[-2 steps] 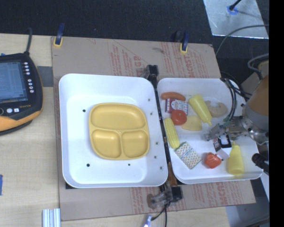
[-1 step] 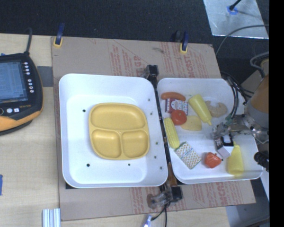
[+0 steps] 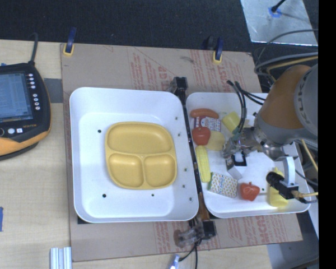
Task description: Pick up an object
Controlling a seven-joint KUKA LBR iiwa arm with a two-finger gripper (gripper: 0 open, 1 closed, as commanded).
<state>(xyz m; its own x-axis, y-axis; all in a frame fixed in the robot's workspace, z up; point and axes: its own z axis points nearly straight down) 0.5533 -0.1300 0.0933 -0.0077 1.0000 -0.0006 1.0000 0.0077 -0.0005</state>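
The right bin [image 3: 213, 209] holds several small toy foods: a hot dog [image 3: 204, 114], a red tomato [image 3: 201, 135], a corn cob [image 3: 203, 162], a yellow piece [image 3: 232, 121], a silver packet [image 3: 224, 185], a red strawberry-like piece [image 3: 249, 191] and a yellow piece [image 3: 278, 198] at the right. My gripper [image 3: 235, 157] is low inside this bin near its middle, just right of the corn and above the packet. The arm [image 3: 285, 102] reaches in from the right and covers the bin's upper right part.
The left bin [image 3: 84, 150] holds a yellow divided plate [image 3: 141, 154]. A teach pendant [image 3: 14, 108] lies at the far left of the bench. Cables [image 3: 252, 102] loop above the right bin. Clamps [image 3: 69, 41] pin the cardboard mat at the back.
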